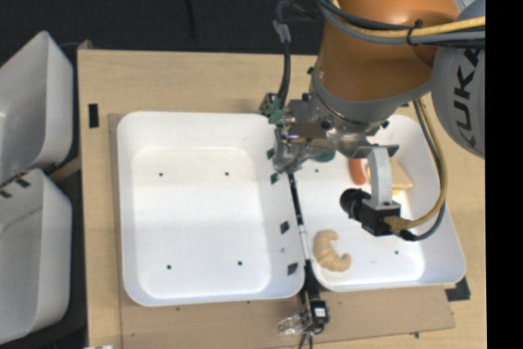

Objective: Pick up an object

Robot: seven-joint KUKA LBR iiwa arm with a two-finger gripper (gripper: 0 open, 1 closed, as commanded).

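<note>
Two shallow white bins sat side by side on the table [98, 200], set against each other, probably so that things could be moved from one to the other. The left bin [196, 204] showed bare white floor with a few small dark dots.

The right bin [433, 266] held the objects, three as far as could be counted: a pale, curled croissant-shaped piece [333, 250] near the front edge close to the divider, a small orange-red piece [358, 170] further back, and a tan block [402, 176] just beside it, partly hidden by the arm's hardware.

The arm [384, 29] hung over the back of the right bin, its orange band covering much of that bin from above. The tool [296, 145] sat low near the divider, at the bin's back left corner. Whether it was open or closed could not be told, and nothing was seen between its tips. Judging by this, no object had yet been picked up; all three lay on the bin floor, the curled piece being the most exposed.
</note>
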